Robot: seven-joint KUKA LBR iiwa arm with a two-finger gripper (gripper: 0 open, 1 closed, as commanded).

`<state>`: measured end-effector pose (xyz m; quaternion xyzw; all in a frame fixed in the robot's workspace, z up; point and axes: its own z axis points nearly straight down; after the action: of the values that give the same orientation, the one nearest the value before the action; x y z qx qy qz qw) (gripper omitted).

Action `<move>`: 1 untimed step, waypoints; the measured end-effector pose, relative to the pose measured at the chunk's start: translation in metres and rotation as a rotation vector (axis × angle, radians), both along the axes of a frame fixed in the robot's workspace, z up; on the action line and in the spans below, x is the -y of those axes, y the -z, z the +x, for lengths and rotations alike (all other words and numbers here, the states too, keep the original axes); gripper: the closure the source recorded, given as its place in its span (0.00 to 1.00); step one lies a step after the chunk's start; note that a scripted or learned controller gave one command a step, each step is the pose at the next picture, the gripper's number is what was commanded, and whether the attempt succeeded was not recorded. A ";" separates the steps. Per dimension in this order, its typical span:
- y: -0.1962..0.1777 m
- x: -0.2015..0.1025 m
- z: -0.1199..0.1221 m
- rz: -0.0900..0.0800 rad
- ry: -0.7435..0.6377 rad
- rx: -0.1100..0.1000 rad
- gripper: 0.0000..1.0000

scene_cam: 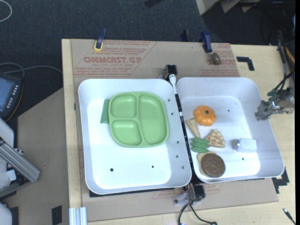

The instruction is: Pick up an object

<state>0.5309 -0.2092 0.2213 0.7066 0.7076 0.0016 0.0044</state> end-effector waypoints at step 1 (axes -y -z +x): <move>-0.004 0.000 0.001 0.002 0.000 -0.005 1.00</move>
<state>0.5315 -0.2094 0.2253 0.7067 0.7075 0.0006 0.0019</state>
